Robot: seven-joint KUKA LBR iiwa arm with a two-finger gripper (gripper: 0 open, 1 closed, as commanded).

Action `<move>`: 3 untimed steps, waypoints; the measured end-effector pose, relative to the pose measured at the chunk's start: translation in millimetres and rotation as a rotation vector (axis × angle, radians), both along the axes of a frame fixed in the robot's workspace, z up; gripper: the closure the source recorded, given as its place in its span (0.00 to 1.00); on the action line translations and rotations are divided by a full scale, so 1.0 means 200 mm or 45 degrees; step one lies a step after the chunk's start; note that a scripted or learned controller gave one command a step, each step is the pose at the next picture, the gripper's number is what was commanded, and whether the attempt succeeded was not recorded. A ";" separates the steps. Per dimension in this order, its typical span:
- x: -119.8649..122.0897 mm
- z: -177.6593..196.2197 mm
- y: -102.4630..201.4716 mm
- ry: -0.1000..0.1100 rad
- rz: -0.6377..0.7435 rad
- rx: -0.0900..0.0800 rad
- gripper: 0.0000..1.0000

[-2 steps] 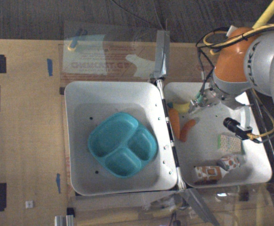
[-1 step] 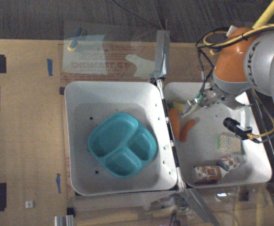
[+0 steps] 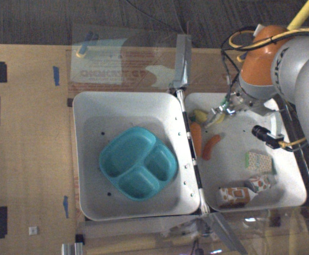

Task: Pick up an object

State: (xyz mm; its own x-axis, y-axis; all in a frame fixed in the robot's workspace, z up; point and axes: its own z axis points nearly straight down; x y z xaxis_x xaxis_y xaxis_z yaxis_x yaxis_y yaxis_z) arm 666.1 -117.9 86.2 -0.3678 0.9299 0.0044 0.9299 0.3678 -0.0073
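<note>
Yellow banana point(image 3: 201, 115) sits just beside the end effector point(image 3: 222, 112); its grip state cannot be told.

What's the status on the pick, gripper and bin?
Gripper low at right bin's far-left corner, over yellow item; finger state unclear. Nothing seen held. Orange carrot and sausage close beside; cartons nearer front.

Grey rounded arm point(image 3: 302, 68) seen at 2 o'clock; orange band point(image 3: 261, 54) above wrist; black and yellow cables looped alongside.
</note>
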 end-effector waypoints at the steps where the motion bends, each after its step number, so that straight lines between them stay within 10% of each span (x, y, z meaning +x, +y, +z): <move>1: 0.01 0.06 0.00 -0.010 0.004 -0.003 1.00; 2: 0.01 0.06 0.01 -0.011 0.004 -0.003 0.00; 3: -0.11 0.01 0.07 -0.023 0.009 -0.009 0.00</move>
